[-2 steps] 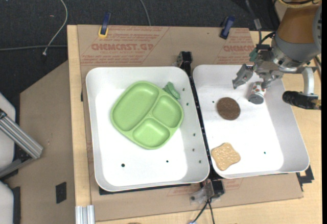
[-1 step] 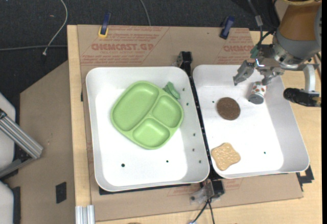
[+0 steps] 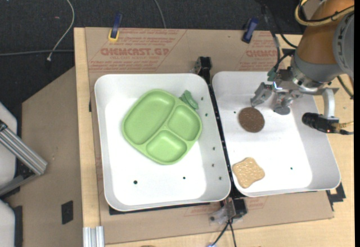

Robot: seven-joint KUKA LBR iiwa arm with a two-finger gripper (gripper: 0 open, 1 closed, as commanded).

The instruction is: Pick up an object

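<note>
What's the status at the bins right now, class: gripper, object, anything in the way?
Gripper open above right bin, holding nothing. Brown round cookie just below it, free. Tan cracker near front edge, apart. Green plate in left bin, out of the way.

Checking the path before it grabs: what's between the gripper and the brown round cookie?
Nothing: in the camera view, bare white bin floor separates the gripper from the brown round cookie just below-left of it.

A single camera looked down at a slant from above the bench (image 3: 84, 128), far enough to take in both white bins (image 3: 107, 128), with the arm (image 3: 323, 37) entering from the right.
</note>
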